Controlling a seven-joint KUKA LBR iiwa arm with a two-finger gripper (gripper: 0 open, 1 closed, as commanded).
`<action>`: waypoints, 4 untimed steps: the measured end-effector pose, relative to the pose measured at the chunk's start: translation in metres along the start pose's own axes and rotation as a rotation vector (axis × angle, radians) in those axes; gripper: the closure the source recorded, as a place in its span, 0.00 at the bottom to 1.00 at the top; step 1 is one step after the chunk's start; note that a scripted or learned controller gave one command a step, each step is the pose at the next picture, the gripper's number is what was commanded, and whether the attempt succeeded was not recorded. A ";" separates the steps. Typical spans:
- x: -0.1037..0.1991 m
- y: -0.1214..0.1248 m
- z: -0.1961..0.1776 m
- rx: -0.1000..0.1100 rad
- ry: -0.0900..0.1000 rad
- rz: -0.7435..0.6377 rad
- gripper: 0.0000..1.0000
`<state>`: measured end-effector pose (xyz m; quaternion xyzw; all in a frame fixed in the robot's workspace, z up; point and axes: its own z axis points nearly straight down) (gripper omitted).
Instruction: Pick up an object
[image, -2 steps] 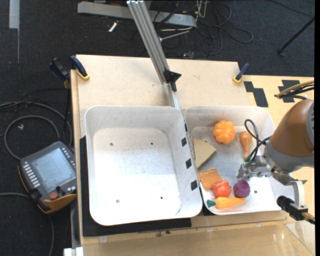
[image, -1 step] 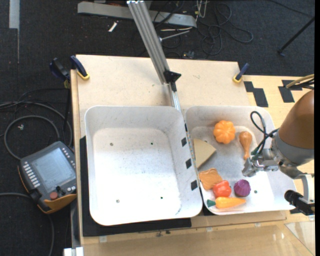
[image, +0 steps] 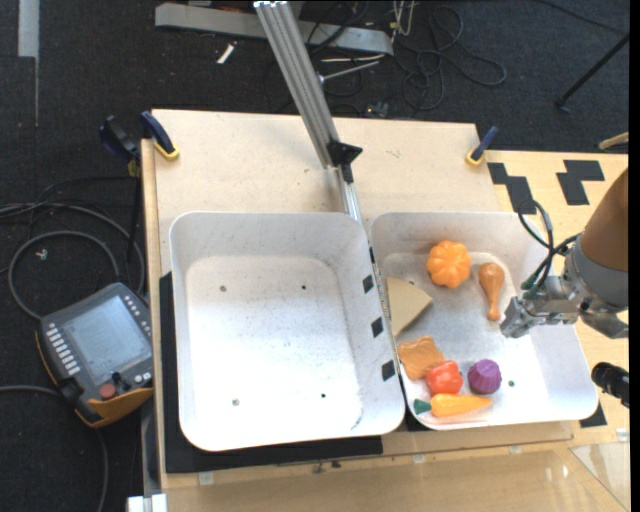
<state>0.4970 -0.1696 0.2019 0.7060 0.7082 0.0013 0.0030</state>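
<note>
**Gripper poised over the right bin, nothing seen between its fingers**

Two shallow white plastic bins are seen side by side on a pale wooden bench (image: 260, 160). The left bin (image: 200, 235) is bounded by a rounded rim, and its floor is marked by a few dark specks.

All the toy food is gathered in the right bin (image: 560, 385). A small round orange pumpkin (image: 449, 263) is placed toward the far side, and a tan plastic drumstick (image: 492, 286) is laid just to its right, with its narrow end pointing nearward. A beige wedge shaped like a slice of cheese (image: 405, 303) is set against the bin's left wall. Nearer the front, a flat orange piece like toast (image: 419, 354) is touched by a red tomato-like piece (image: 445, 378), a purple round piece (image: 485, 376) is found just right of that, and an orange carrot (image: 461, 404) is laid along the near rim.

The grey two-finger gripper (image: 522, 320) is held over the right part of this bin, just right of the drumstick's narrow end and farther back than the purple piece. No object is seen between its fingers; how far apart they stand cannot be told.

A grey handheld control pendant (image: 98, 345) is seen on the dark floor to the left.
</note>
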 end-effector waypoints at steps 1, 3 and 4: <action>0.057 0.012 -0.001 0.004 0.004 -0.006 1.00; 0.168 0.013 -0.029 0.004 0.004 -0.007 1.00; 0.223 0.014 -0.040 0.005 0.004 -0.005 1.00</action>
